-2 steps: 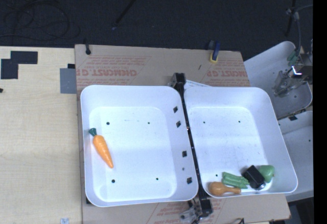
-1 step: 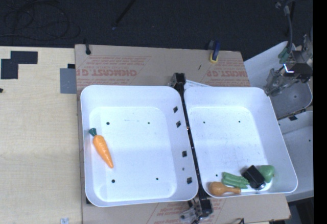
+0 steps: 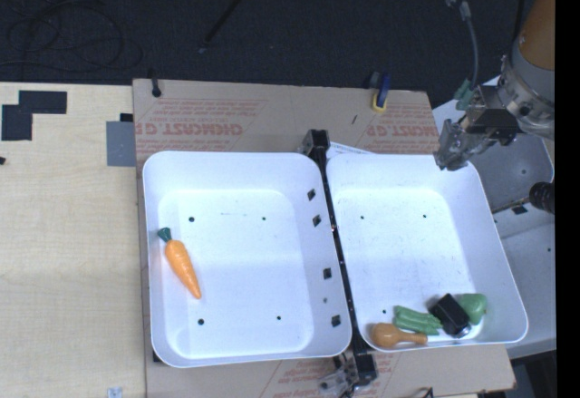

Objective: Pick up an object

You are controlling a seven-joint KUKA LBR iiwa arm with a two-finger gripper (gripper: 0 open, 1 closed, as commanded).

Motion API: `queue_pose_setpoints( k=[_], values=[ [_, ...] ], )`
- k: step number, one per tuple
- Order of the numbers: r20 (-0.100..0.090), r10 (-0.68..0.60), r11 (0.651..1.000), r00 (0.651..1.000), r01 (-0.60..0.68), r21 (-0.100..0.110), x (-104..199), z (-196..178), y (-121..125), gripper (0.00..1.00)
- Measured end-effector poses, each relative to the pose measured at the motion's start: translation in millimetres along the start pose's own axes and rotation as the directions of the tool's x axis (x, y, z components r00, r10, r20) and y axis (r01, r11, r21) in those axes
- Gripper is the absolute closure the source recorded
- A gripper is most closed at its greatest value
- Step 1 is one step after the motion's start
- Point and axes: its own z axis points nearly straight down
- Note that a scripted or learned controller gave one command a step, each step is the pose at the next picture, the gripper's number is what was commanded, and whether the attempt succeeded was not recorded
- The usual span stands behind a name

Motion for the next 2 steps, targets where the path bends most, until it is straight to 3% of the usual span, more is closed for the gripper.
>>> queue_pose_setpoints(
  k=[1,2],
  values=[
    [0.0,0.0,1.0,1.0,0.0,-0.001,67,-31,-13,1.0],
    [0.003,0.01,1.0,1.0,-0.011,0.016,32,99,-4,1.0]
  ],
)
